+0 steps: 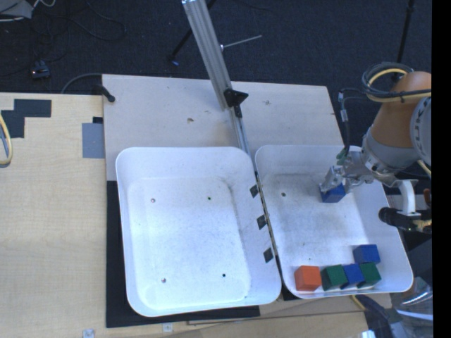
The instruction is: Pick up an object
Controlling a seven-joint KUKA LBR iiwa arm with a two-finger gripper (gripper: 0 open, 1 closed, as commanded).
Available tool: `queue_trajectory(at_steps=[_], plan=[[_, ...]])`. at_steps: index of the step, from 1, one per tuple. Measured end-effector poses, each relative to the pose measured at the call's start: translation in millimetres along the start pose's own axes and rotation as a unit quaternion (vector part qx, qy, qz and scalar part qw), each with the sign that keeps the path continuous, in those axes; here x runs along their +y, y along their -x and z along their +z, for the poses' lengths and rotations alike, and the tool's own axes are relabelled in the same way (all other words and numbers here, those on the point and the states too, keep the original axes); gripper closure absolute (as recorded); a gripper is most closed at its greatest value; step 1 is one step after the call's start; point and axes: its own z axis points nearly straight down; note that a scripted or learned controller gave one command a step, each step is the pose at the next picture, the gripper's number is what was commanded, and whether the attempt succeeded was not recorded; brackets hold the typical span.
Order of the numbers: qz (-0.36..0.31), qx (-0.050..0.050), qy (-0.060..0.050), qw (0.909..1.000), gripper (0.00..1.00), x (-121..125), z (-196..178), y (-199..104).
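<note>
bench (282,111) carries two shallow white bins side by side; left bin (141,167) sits at roughly 8 o'clock of frame centre, right bin (296,164) at 4 o'clock, their inner rims touching along a seam with three small dark clips (261,221). a slanted aluminium rail (211,55) runs from 12 o'clock down to the seam's top end, with a black bracket (235,98) partway down it. arm (402,118) enters from 3 o'clock, orange band uppermost, grey wrist below. gripper (337,182) hangs over the upper part of the right bin, fingers closed narrowly on a small blue block (334,193), which shows between and just under the fingertips; whether the block is clear of the bin floor cannot be told. along the right bin's near rim, at 5 o'clock, a tight cluster: orange block (307,277), green block (334,277) touching it, a blue block (352,274) beside that, another green block (370,272), and one more blue block (366,253) just behind. cluster lies well apart from the gripper; open bin floor between them. loose cables (42,69) on the dark floor at 10 o'clock.
</note>
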Motion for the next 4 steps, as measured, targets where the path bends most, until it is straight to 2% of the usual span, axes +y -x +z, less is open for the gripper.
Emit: queue_trajectory(at_steps=[1, 2, 3, 4], plan=[[-0.002, -0.001, 0.004, 1.0000, 1.00, -4.6, -121.4, -54.0], [-0.004, 0.000, 0.004, 1.0000, 1.00, -22.2, -200.4, -125.0], [-0.001, -0.001, -0.001, 1.0000, 1.00, -27.0, -69.8, -188.6], [-0.001, 0.000, -0.001, 1.0000, 1.00, -115.0, -70.4, -234.2]])
